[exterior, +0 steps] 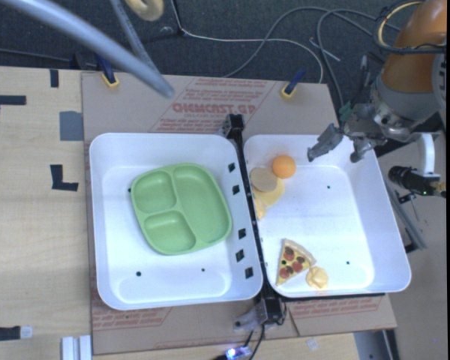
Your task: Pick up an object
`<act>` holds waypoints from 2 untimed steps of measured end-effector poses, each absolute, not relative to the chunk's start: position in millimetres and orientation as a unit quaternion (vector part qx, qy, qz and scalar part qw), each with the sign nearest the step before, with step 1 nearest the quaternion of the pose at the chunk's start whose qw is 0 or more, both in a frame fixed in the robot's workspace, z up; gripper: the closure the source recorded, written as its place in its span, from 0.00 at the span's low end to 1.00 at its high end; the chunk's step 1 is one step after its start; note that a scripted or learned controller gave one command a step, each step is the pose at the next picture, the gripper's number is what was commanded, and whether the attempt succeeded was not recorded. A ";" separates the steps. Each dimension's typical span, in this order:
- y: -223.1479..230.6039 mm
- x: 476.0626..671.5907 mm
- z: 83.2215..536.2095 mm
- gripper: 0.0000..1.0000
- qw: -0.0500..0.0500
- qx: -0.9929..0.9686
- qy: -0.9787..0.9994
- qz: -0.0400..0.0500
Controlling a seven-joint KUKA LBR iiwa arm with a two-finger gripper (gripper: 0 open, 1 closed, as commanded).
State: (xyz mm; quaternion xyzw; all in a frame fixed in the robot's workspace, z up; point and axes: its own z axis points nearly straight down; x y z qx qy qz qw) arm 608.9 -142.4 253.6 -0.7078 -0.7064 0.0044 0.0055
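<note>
Orange ball (283,166) lies near the spread-fingered claw (339,147).

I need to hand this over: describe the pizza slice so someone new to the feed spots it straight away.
Find the right-hand shallow white bin, the one without the green divided plate. Look along its near edge, left of middle: the small triangular toy pizza slice lies flat there. Its red dots set it apart from the plain pale yellow lump touching its lower right corner.

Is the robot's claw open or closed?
Open. The gripper hangs over the right bin's far edge, its two fingers spread apart with nothing between them.
</note>
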 end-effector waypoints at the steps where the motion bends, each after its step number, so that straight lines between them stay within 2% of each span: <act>1: -141.9 611.1 261.5 0.00 0.000 -0.707 -0.708 0.001; 2: -142.2 611.4 198.0 0.00 0.001 -0.707 -0.707 0.002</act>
